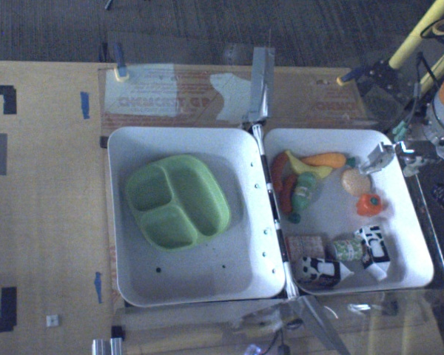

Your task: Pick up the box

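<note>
A flat brownish box point(305, 245) lies near the front left of the right bin point(418, 261). A black-and-white carton point(373, 247) stands at the front right, and a second black-and-white carton point(322, 269) lies on its side in front of the brown box. My gripper point(381, 158) hangs over the bin's back right part, just above and right of a tan egg-shaped toy point(353, 181). It is well away from the boxes and I see nothing held in it.
The right bin also holds an orange carrot point(325, 159), a banana point(305, 167), a red pepper point(283, 176), a green bottle point(302, 194), an orange fruit point(368, 204) and a small green can point(347, 249). A green divided plate point(177, 200) lies in the left bin point(126, 272).
</note>
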`<state>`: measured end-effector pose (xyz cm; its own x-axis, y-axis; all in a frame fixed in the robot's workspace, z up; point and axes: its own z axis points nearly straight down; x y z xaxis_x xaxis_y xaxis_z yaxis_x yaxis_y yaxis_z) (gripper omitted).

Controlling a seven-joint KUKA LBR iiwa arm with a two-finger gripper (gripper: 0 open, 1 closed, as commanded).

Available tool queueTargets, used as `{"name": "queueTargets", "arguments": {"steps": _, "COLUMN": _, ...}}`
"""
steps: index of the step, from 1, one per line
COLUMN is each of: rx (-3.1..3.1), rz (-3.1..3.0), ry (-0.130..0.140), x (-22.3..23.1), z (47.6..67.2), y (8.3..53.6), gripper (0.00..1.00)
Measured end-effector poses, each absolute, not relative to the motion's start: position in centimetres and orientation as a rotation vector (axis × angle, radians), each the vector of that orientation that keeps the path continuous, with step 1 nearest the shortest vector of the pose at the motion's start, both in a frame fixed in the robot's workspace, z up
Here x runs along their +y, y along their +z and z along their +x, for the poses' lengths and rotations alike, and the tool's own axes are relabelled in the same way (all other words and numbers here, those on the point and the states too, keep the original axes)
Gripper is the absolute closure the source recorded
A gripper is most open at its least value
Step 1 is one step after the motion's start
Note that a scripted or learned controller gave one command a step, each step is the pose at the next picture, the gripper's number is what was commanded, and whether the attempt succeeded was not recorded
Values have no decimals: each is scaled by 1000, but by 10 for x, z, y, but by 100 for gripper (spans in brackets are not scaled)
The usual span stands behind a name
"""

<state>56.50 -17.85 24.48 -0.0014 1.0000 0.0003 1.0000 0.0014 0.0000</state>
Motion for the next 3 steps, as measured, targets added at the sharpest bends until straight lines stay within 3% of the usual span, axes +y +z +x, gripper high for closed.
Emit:
{"name": "queueTargets", "arguments": {"steps": 1, "rx": -2298, "rz": -2141, "ry": 0, "x": -109, "z": 556, "y": 99, "gripper": 0}}
{"name": "queueTargets", "arguments": {"steps": 2, "rx": -2464, "rz": -1948, "ry": 0, "x": -96, "z": 563, "y": 90, "gripper": 0}}
{"name": "queueTargets", "arguments": {"steps": 3, "rx": -2352, "rz": -2089, "ry": -5, "x": -111, "z": 590, "y": 87, "gripper": 0}}
